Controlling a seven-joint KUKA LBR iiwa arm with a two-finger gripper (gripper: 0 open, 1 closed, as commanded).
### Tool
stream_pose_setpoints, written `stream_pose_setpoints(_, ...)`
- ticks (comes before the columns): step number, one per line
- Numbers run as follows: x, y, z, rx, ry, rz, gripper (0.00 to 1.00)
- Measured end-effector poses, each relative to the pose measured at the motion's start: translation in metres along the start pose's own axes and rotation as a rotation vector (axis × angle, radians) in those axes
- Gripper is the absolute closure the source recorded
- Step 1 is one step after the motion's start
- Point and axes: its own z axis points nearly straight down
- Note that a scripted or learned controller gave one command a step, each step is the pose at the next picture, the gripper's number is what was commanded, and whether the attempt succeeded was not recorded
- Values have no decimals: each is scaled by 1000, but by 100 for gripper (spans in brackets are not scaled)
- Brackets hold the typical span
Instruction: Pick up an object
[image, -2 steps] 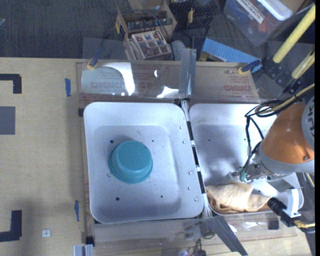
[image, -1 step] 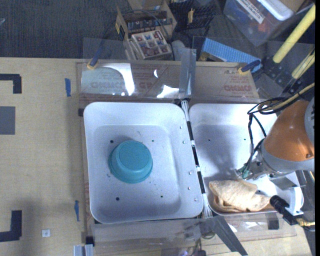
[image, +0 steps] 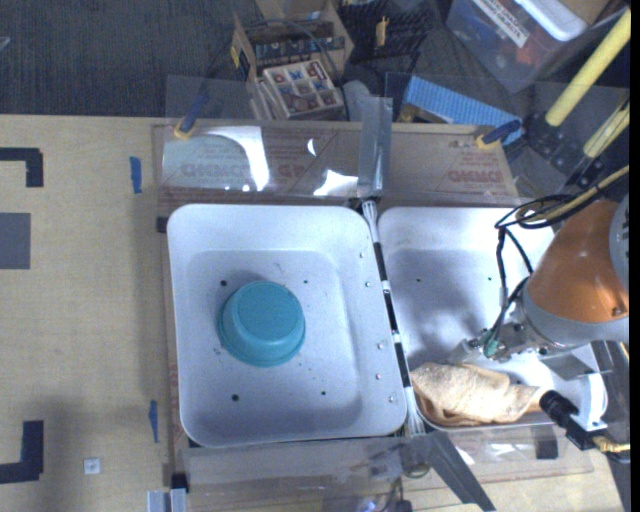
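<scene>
Left bin (image: 190, 260) is mostly open floor. The only thing in the way is a teal bowl (image: 262, 322) sitting upside down a bit left of center, so there's room along all four walls and in every corner. Right bin (image: 430, 250) is tighter: a tan crumpled cloth (image: 470, 393) hogs the near edge, and the arm (image: 575, 275) hangs over the right side. Its far-left corner looks free, though glare there makes that hard to call.

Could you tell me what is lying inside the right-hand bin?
A crumpled tan cloth lies in the right bin, at its near edge. The gripper hangs just above the cloth; the arm covers the bin's right side.
</scene>
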Motion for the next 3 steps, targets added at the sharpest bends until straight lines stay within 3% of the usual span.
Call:
stream_pose_setpoints(1,-21,29,-31,15,4,62,0)
stream_pose_setpoints(2,19,4,10,5,0,-46,0)
stream_pose_setpoints(3,3,72,11,5,0,76,0)
